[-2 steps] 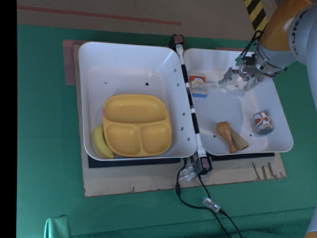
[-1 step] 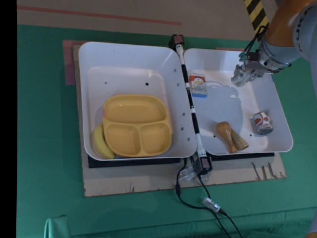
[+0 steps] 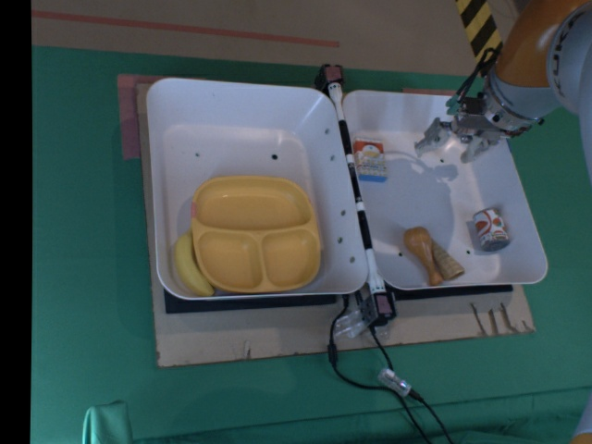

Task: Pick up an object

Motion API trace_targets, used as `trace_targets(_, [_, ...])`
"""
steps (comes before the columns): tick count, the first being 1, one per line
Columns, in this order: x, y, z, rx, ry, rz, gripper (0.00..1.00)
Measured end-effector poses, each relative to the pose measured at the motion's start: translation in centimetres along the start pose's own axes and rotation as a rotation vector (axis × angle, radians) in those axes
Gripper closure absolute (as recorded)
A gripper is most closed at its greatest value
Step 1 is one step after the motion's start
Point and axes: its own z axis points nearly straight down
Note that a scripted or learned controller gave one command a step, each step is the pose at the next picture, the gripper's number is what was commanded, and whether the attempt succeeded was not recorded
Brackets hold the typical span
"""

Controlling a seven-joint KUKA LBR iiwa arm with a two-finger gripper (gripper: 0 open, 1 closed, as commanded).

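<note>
Gripper (image 3: 456,142): fingers spread wide, holding nothing, over the right bin (image 3: 518,213).
Carton (image 3: 370,159): label print too small to read.
Can (image 3: 489,228): label unreadable.

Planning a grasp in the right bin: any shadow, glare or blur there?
Camera view: the gripper casts a soft grey shadow on the right white bin floor; the small orange-and-white carton and small printed can look slightly soft, with no strong glare.

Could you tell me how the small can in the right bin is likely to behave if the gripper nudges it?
The small can looks cylindrical and seems to lie on its side, so it may roll. It sits near the right bin's wall, which would probably stop it.
</note>
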Motion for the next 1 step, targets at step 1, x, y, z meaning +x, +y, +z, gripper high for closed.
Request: trace_targets(1, [-1.58, -5.33, 2.34, 0.008, 0.003, -0.005, 0.0])
